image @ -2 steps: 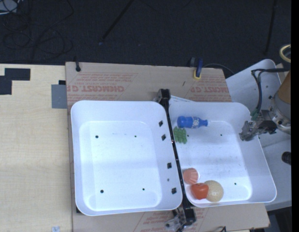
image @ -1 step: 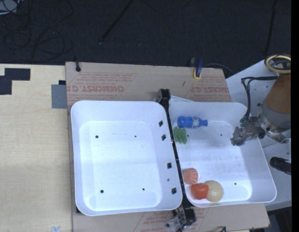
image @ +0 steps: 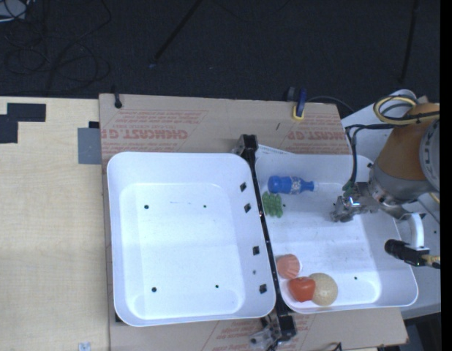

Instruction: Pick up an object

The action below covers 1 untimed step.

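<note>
- nearest the camera, at the front edge of the right bin (image: 390,298), three rounded things sit bunched together: one red ball-like piece (image: 302,289), one pale cream ball (image: 325,288) touching its right side, and one orange-pink piece (image: 287,265) just behind them against the divider.
- further back in the same bin lies one small blue bottle (image: 289,186) on its side; its long axis runs left to right across the view, with the narrow neck end pointing right, toward the arm.
- just in front of the bottle, one small green knobbly object (image: 273,205) rests close to the bin's left wall; its long axis runs roughly front to back.
- that makes five loose objects, all in the right bin, four of them hugging its left wall and front corner.
- the gripper (image: 348,209) hangs over the bare middle of the right bin, to the right of the bottle and well apart from every object; whether its jaws are apart or together cannot be told, as it is small and blurred.
- the bottle and the green object lie between the gripper and the divider; the front cluster is well apart from it.
- the left bin (image: 120,196) sits side by side with the right one, the two joined by a black clip strip (image: 257,225).
</note>
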{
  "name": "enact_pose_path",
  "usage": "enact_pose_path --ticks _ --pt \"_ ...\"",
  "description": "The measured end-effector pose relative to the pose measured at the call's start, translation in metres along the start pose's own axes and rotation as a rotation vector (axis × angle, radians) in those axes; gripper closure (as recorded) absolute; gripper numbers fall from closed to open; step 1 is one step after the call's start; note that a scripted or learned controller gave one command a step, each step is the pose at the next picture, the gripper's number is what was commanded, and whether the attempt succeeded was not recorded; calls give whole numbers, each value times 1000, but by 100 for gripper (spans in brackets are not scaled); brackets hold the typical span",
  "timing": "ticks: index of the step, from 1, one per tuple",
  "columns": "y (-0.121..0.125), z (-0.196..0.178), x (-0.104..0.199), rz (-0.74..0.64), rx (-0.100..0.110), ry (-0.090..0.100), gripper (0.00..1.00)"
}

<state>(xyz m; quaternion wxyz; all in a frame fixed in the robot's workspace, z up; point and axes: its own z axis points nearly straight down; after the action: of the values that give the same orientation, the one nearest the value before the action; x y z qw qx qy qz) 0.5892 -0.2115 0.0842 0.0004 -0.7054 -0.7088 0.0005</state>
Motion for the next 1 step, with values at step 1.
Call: enact_pose_path --ticks 1 --pt "2 -97 -3 3 -9 -3 100"
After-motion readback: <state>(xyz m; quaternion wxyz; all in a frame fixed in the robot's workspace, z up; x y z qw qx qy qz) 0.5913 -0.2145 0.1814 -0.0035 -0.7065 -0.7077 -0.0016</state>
